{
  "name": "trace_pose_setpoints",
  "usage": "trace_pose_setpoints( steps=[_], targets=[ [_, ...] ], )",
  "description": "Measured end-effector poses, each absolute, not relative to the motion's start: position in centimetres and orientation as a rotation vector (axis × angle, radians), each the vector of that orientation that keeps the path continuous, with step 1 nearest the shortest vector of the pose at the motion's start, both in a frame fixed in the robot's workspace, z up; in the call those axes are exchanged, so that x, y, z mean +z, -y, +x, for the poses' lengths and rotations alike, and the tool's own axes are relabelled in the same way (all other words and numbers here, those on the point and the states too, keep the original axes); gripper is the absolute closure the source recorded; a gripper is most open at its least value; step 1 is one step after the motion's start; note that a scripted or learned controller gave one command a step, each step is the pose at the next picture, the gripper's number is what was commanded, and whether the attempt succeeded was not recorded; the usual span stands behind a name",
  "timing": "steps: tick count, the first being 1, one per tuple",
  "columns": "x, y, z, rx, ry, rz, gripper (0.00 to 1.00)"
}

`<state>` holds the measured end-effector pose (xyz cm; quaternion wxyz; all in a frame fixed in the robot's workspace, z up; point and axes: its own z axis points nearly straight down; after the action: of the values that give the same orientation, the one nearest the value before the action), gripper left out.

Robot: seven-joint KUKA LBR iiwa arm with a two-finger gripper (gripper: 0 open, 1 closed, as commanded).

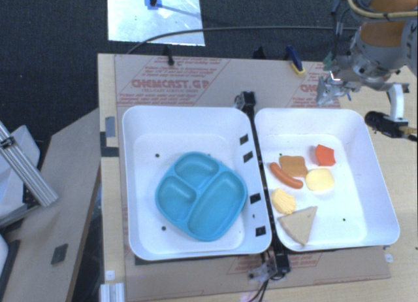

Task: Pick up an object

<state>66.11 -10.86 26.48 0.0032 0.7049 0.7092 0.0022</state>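
Hand [328, 85] hovered above the right bin's [375, 163] far edge, grip state unclear | food pieces, among them an orange-red block [325, 155], lay inside | blue tray [201, 195] in left bin [140, 163]

Dark carpeted floor [59, 26] surrounds tan counter [85, 163]. Shiny silver sheet [155, 8] lies on floor beyond counter, black cable [261, 29] curving past. Metal rail [23, 170] angles in at left edge.

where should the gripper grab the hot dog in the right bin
Grip the hot dog across its narrow middle, coming straight down from above. It lies flat and slanted, so the fingers should close across its width. The brown piece touches its upper side, leaving little room there, so a clean grip may be hard.
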Motion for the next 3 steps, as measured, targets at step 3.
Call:
trace_pose_setpoints(
  steps=[3],
  targets=[
    [24.5, -4.2, 62.1, 0.002, -2.233, 2.211, 1.0]
  ],
)
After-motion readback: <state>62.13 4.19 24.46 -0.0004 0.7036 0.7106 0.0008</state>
